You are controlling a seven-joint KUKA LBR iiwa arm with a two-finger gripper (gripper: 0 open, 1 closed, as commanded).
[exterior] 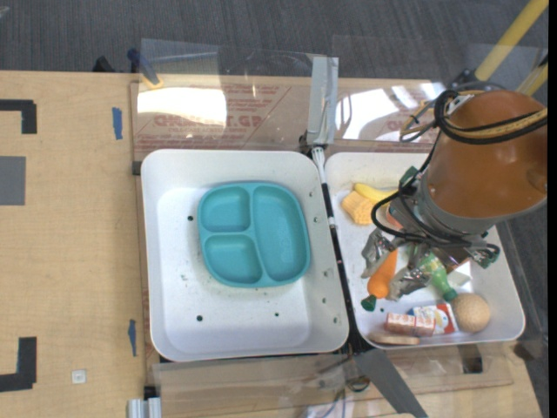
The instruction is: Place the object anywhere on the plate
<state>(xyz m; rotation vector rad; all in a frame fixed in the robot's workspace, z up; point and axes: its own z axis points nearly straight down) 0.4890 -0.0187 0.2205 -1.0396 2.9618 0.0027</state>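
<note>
Plate (pixel 255 233): turquoise, smooth moulded plastic, rounded-rectangle outline, divided by raised ribs into three compartments, two smaller on its left half and one long on its right. It lies flat near the middle of the left bin (pixel 165 233), a shallow white tray with rounded corners, a speckled floor and a few small dark holes.

Right bin (pixel 509 307): same white shallow form, touching the left bin along a dark seam. Contents, all toy food:
- Carrot (pixel 382 274): orange, tapered, matte, with a green tip at its lower end; lies tilted just beside the gripper's metal parts.
- Yellow pieces (pixel 361 200): one curved like a banana, one ridged and wedge-like, near the bin's upper left.
- Egg-shaped item (pixel 472 312): tan, smooth, rounded, at the lower right.
- Small carton (pixel 419 320): red and white printed box, lying flat beside the tan item.
- Green piece (pixel 438 277): glossy, partly hidden under the gripper.

Gripper (pixel 416 266): grey metal with dark cabling, hanging below the arm's broad orange band over the middle of the right bin, down among the toys. Whether its fingers are spread or closed, I cannot tell; nothing can be made out between them.

Bench (pixel 70 233): pale brown board with black and blue tape marks.
</note>
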